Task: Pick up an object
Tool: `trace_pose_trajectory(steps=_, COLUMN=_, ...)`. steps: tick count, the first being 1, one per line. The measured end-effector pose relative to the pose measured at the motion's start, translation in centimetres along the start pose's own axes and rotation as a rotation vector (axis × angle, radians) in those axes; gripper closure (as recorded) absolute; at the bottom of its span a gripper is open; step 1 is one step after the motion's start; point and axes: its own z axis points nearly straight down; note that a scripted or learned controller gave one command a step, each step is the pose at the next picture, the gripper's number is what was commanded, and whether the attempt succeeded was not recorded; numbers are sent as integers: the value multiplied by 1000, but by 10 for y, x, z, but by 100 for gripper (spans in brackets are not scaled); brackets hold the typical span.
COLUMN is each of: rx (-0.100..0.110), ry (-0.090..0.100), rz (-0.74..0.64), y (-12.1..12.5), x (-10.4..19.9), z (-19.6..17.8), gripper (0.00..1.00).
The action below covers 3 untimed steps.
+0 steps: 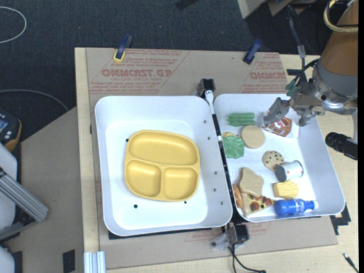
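Clearly, "CHEMCAST GP" printed red on bench sheet [136, 73] behind bins.

Surface [170, 67]: a pale board printed with red lettering, held by two clamps [121, 48] along its far edge. Two shallow white bins lie directly on it, left bin [108, 152] touching right bin [324, 164].

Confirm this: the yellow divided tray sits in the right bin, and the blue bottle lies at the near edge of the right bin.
One detail is wrong. The camera view shows the yellow divided tray in the left bin, not the right one. The rest stands: the blue bottle lies at the near edge of the right bin.
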Motion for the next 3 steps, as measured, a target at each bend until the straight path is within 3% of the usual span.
trace_pose_trajectory(steps=1, rx=-12, ry=-1, rz=-2, y=2, x=0, z=-6, gripper=0)
trace_pose_trajectory(steps=3, rx=-7, ry=-1, rz=-1, y=7, x=7, z=83, gripper=0)
